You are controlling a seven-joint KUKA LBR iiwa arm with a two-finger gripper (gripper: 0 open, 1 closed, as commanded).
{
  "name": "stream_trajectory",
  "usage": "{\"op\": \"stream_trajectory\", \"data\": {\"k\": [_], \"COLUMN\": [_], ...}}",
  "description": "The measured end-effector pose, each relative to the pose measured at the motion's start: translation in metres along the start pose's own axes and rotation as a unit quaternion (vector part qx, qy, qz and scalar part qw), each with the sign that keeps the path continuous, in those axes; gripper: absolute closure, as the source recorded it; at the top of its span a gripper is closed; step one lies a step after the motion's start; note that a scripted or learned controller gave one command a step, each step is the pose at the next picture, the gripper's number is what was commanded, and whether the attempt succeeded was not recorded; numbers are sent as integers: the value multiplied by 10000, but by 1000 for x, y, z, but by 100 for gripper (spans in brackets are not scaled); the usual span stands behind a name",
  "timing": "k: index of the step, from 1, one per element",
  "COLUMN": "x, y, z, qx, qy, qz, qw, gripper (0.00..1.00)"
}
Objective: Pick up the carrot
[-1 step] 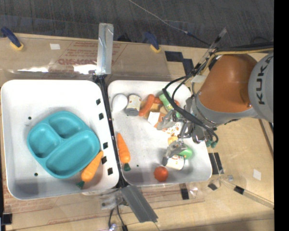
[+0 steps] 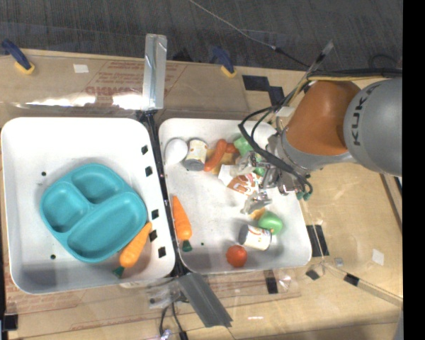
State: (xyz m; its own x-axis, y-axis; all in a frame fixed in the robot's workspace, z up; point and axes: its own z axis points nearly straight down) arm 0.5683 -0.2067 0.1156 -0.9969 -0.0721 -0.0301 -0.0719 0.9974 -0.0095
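One carrot (image 2: 135, 246) lies in the left bin (image 2: 28, 137), leaning against the lower right edge of the teal plate (image 2: 92, 211). A second carrot (image 2: 180, 219) lies along the left wall of the right bin (image 2: 205, 264). A third orange, carrot-like piece (image 2: 215, 155) rests near the back of the right bin. My gripper (image 2: 261, 187) hangs under the orange wrist band (image 2: 319, 119), low over the clutter in the right half of the right bin, well to the right of the carrots. Nothing shows held in it.
The right bin also holds a small can (image 2: 195, 154), a white cup (image 2: 175, 148), a printed packet (image 2: 241, 183), a green fruit (image 2: 271, 223), a white tub (image 2: 258, 239) and a red tomato (image 2: 236, 256). Cables (image 2: 258, 122) loop beside the wrist.
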Motion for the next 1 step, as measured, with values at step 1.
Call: {"op": "stream_trajectory", "data": {"k": [1], "x": [35], "y": [76], "z": [-8], "qx": [-43], "qy": [154], "qz": [860], "qw": [9962], "gripper": [0]}}
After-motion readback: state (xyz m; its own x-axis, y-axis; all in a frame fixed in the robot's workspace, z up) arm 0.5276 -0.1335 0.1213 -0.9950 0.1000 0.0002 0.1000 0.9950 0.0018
